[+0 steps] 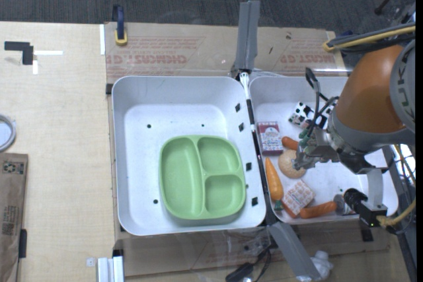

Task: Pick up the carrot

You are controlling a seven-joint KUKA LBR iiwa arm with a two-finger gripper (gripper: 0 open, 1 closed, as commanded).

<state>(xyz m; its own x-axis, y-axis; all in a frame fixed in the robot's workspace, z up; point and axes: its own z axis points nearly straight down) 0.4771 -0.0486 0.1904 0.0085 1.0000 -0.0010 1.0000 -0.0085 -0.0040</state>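
Carrot: orange carrot (273,179) lies lengthwise in the right bin (277,97), hard against its left wall, thick end toward the front.
Gripper: gripper (305,160) hangs over the middle of the right bin, above a round tan bun-like item (289,165), just right of the carrot's upper end; not touching the carrot.
Finger state: cannot tell; the tips merge with the dark wrist hardware.
Neighbours: small red box (269,137) just behind the carrot; a checkered packet (298,195) just to its right near the front; a second orange piece (318,209) along the front wall.
Open room: left bin (132,142) holds a green divided plate (201,176); white floor shows around it.
Hidden: the arm (373,99) covers the right bin's right side; a black-and-white object (301,115) near the back is too small to identify.
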